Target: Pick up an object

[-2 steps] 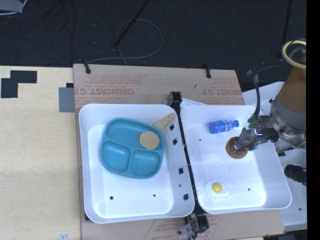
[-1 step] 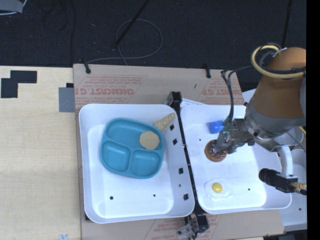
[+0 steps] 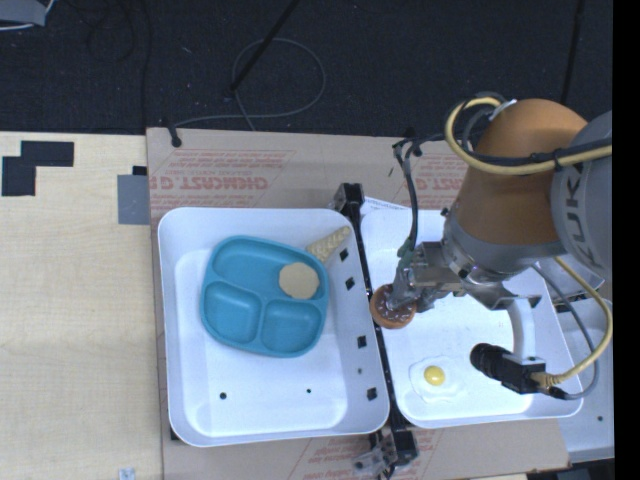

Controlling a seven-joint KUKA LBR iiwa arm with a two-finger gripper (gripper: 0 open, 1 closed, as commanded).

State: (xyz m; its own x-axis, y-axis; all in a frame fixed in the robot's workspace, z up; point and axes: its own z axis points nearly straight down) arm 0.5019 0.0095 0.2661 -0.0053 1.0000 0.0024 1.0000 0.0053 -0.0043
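- Camera view, looking down on the bench: the arm (image 3: 520, 183) reaches in from the right and hangs over the right bin (image 3: 480, 413), with its gripper (image 3: 403, 293) low at that bin's left wall.
- A brown doughnut-like toy (image 3: 392, 310) sits right at the gripper's tip, at the right bin's left edge and just beside the black divider (image 3: 362, 298) between the bins.
- The wrist hides the contact, so it cannot be told whether the tool is clenched on the toy, released above it, or only touching it. Nor is it clear whether the toy rests on the bin or is off it.
- A fried-egg toy (image 3: 434, 376) lies flat on the right bin's floor, nearer the front and apart from the gripper.
- In the left bin (image 3: 260, 398), a blue divided plate (image 3: 240, 308) carries a tan disc (image 3: 299, 281), and a pale cone (image 3: 328, 243) leans at the plate's upper right rim.
- Step in hand, as a judgement: the grasp attempt on the brown toy, at or near the moment of closing.
- The next move likely calls for a firm closure centred on the toy, then a straight lift clear of the bin wall.
- The wall and divider so close by may crowd the grip, and an off-centre hold on a round piece could let it slip.
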